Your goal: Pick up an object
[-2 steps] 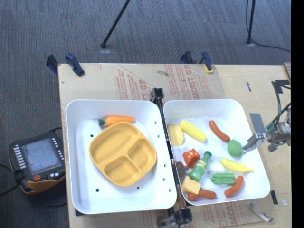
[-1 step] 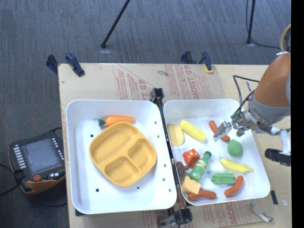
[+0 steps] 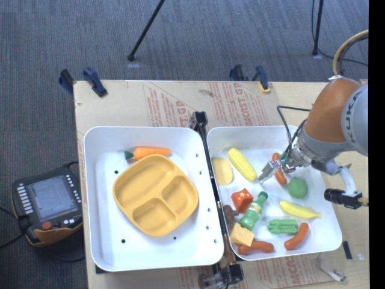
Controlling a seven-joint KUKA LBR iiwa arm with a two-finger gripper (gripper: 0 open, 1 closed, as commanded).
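My gripper (image 3: 275, 171) is low in the right bin (image 3: 334, 239), near its back right part, and stands open. A small red sausage (image 3: 280, 176) lies on the bin floor between the spread fingers, still resting there and not lifted. A green ball (image 3: 297, 188) sits just to the lower right of the gripper. A corn cob (image 3: 242, 164) lies to its left. Further forward lie a red cube (image 3: 242, 199), a green bottle (image 3: 254, 211) and a banana (image 3: 299, 209).
The right bin also holds a pale yellow oval (image 3: 222, 171), a green ridged piece (image 3: 283, 226), a cheese wedge (image 3: 242, 236) and two more sausages (image 3: 297, 236) at the front. The left bin (image 3: 96, 221) holds a yellow divided plate (image 3: 156, 194) and a carrot (image 3: 147, 153). A pendant (image 3: 45, 203) lies left of the bench.
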